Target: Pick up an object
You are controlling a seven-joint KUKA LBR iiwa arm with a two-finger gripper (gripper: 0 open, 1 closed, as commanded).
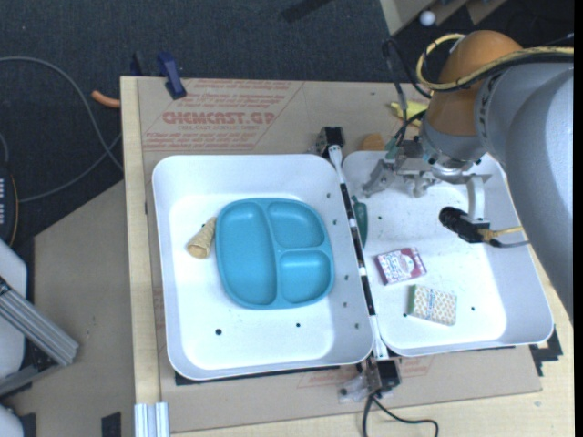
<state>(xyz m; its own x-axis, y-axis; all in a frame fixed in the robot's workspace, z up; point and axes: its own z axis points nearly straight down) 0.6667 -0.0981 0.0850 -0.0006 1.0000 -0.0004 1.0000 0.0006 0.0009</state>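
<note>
Packets are seen lying flat in the right bin (510,321): a maroon packet (400,265) and, near it, a patterned packet (432,305). The end effector (412,173) hangs at the bin's far edge; its grip state cannot be told. Thin, flat items may be slipped over.

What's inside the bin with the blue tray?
The left bin holds a blue tray with three compartments and a tan cone-like object at its left edge. Whatever lies under the tray is covered.

A tan wooden bench (228,107) printed with red lettering stands on dark carpet (64,25) crossed by cables (77,107).
</note>
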